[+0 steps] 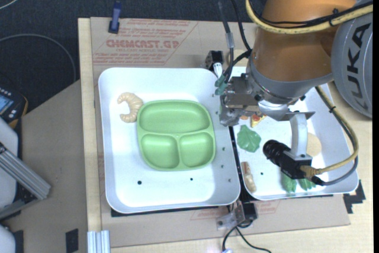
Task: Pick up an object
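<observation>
My gripper (235, 112) hangs over the left edge of the right bin (337, 127), close to the wall between the two bins. Just below it lies a green leaf-shaped piece (249, 139). A small orange and red item (256, 121) shows beside the gripper body, partly hidden by it. Further down the bin are a small tan piece (247, 173) and a green object (296, 182) near the front wall. A pale round disc (312, 145) lies to the right. Nothing is visibly held.
The left bin (112, 145) holds a green divided plate (176, 133) and a tan curved croissant-like piece (130, 106) at its upper left. The arm's large orange and grey body covers the back of the right bin.
</observation>
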`<move>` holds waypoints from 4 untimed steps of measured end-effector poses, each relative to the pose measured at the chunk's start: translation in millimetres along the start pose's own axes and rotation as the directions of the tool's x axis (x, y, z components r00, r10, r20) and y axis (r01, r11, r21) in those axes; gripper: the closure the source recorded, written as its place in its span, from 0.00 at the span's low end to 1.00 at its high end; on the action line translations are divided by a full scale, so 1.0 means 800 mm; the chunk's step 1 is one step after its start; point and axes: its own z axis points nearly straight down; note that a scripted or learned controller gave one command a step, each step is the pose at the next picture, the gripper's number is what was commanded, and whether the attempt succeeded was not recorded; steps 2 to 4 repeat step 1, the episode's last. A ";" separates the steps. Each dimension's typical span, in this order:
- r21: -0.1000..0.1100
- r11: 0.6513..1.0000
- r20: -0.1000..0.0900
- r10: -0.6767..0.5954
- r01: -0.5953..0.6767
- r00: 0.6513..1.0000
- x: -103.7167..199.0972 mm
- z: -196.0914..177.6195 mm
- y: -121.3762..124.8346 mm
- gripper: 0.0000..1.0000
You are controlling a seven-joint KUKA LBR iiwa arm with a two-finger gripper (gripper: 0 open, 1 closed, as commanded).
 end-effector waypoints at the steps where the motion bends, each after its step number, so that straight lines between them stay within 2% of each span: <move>1: -0.018 1.000 -0.005 -0.005 0.005 1.000 -0.023 -0.113 0.002 1.00; 4: -0.018 1.000 -0.005 -0.005 0.005 1.000 -0.023 -0.113 0.002 1.00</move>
